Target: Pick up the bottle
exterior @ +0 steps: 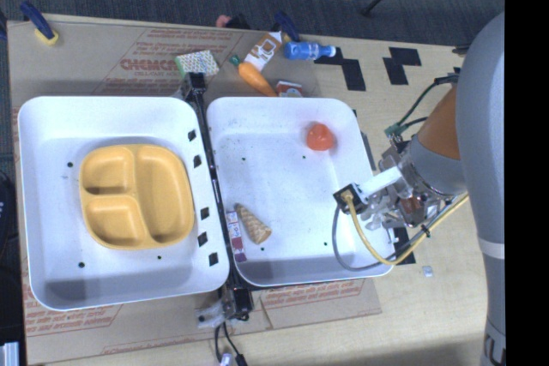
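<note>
One blue bottle [309, 51] lies on the counter [429, 304] beyond the right bin [283, 266]; claw [371, 203] at that bin's right rim, grip state indiscernible.

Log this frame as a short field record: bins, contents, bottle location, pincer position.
left bin: holds a yellow divided plate
right bin: holds an orange-red round item near the far right corner and a cone-shaped item near the near left
bottle: blue, lying on the bench beyond the right bin, outside both bins
other bench items: carrot and small packets beyond the bins
pincer: at the right bin's right rim, apart from the bottle
</note>
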`<state>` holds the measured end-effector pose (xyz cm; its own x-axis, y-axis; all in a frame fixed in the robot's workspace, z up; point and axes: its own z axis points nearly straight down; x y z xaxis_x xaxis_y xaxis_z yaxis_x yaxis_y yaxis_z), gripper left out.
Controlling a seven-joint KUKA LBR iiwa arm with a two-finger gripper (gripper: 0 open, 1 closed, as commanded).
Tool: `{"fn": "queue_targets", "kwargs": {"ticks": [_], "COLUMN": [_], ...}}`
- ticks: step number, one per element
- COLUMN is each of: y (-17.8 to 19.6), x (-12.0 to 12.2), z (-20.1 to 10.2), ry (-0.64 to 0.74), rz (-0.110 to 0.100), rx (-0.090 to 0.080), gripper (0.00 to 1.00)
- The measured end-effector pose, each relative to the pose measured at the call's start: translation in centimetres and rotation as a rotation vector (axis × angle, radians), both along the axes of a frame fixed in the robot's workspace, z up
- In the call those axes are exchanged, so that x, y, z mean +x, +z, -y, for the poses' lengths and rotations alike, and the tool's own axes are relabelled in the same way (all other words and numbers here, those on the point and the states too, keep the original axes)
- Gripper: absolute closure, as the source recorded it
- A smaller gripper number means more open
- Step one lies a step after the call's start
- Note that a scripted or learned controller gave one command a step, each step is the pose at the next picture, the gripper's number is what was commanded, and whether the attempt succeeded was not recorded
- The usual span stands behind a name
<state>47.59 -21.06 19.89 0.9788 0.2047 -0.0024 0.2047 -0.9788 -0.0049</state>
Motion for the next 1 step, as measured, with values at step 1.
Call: {"fn": "queue_targets", "kwargs": {"ticks": [1], "y": [-1.86], "x": [-0.02], "z": [-0.06], "ry": [0.001], "rz": [-0.002], "rx": [0.001], "gripper": [1.0]}}
